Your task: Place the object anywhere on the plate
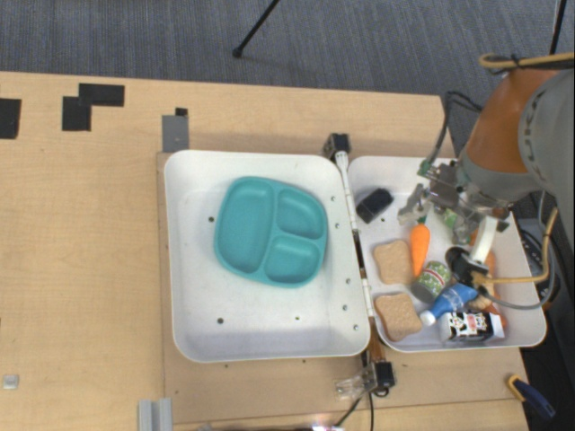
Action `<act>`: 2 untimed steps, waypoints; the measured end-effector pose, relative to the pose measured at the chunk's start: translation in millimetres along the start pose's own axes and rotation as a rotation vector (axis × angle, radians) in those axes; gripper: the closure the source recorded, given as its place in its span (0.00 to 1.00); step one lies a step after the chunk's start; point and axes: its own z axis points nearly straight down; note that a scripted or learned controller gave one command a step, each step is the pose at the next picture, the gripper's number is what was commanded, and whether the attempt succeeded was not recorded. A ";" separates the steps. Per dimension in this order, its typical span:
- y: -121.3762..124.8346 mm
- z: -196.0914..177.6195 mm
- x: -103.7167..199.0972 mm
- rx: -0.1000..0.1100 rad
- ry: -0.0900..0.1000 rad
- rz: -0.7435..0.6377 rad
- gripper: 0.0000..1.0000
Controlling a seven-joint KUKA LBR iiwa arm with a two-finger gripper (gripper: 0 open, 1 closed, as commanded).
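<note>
You see the gripper (440,203) hanging over the far part of the right bin (530,330), below the arm's orange band (494,133). Whether it is spread or pressed together you cannot tell from this slanted view, and nothing shows pinched in it.

Just beneath and slightly nearer you than the gripper lies an orange carrot (419,248), lengthwise, its tip close to the gripper's metal parts; whether they touch is unclear. Left of the gripper sits a small black object (373,204) against the bin floor. Nearer you from the carrot come a slice of bread (392,261), a green can (432,279), a blue bottle (452,300), a second slice of bread (397,315) and a small black-and-white carton (472,325), all crowded together in that bin.

Well to the gripper's left, across the divider, the left bin (198,330) holds the plate (269,230): teal, rounded, split into three compartments, lying flat near the bin's middle, well apart from the gripper.
</note>
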 end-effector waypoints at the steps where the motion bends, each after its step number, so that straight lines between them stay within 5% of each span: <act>1: 0.0 0.0 0.0 0.000 0.000 0.000 0.00; 2: 0.0 0.0 0.0 0.000 0.000 0.000 0.00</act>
